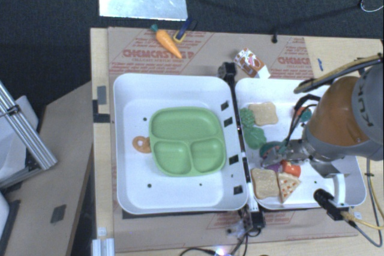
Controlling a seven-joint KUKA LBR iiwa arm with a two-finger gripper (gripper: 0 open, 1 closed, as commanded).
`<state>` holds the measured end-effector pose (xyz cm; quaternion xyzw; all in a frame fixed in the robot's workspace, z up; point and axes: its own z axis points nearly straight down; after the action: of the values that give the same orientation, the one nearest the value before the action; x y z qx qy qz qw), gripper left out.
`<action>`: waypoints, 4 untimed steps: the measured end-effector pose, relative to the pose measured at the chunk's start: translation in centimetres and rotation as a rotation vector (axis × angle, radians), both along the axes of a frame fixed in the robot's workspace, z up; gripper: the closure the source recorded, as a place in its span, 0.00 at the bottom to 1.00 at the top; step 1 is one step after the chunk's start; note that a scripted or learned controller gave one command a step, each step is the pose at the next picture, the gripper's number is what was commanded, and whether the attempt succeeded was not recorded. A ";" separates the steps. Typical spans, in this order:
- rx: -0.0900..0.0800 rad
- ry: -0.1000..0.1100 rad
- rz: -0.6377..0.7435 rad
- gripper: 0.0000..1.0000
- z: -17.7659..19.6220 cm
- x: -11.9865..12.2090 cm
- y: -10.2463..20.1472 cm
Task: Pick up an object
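Note:
My gripper (275, 154) is low in the right bin (354, 189), reaching in from the right below the orange wrist band (336, 114). It sits over a cluster of toy food: a green leafy piece (252, 132), a purple piece (267, 165) and a red piece (290, 168) just beside its tip. A tan toast slice (263, 113) lies farther back. In front lie a bread slice (264, 183) and a pizza wedge (288, 185). The gripper's tip is partly hidden among these items.
The left bin (129, 183) holds a green divided plate (186, 141) and a small brown pretzel ring (141, 144). Behind the bins, an orange carrot (168, 43) and a snack packet (251, 63) lie on the cardboard. A black divider (235, 129) separates the bins.

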<state>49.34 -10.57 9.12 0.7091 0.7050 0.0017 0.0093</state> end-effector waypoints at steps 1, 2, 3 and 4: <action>-0.006 -0.014 -0.001 1.00 1.3 0.4 -0.2; 0.009 0.010 0.010 1.00 6.2 1.3 -0.6; 0.009 0.009 0.010 1.00 11.6 0.6 -1.2; 0.009 0.011 0.010 1.00 13.4 0.8 -1.2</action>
<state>50.12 -11.80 22.53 0.7056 0.7086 0.0012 0.0022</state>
